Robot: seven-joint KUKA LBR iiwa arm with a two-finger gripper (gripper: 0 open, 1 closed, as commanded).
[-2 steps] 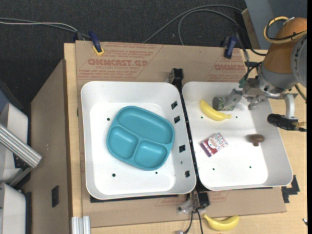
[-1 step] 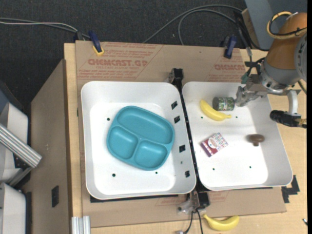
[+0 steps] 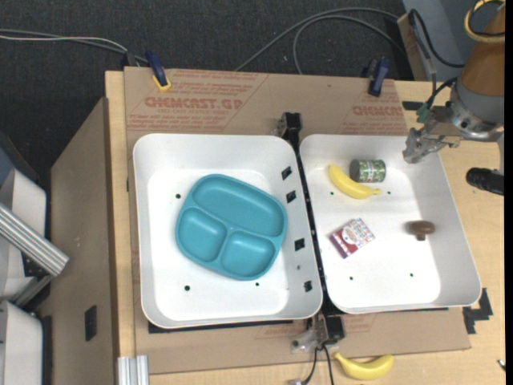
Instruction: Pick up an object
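Observation:
In the right bin (image 3: 449, 279) lie a yellow banana (image 3: 350, 183), a small green-labelled can (image 3: 368, 170) on its side just behind it, a red and white packet (image 3: 353, 237) and a small brown piece (image 3: 420, 229). A teal divided plate (image 3: 231, 225) rests in the left bin (image 3: 160, 279). My gripper (image 3: 418, 147) hangs over the right bin's far right corner, apart from the can and to its right. Nothing shows between its fingers.
The two white bins sit side by side on a cardboard sheet (image 3: 240, 95) held by clamps at the back. A second banana (image 3: 366, 365) lies outside the bins at the bench's front edge. Cables run across the dark floor behind.

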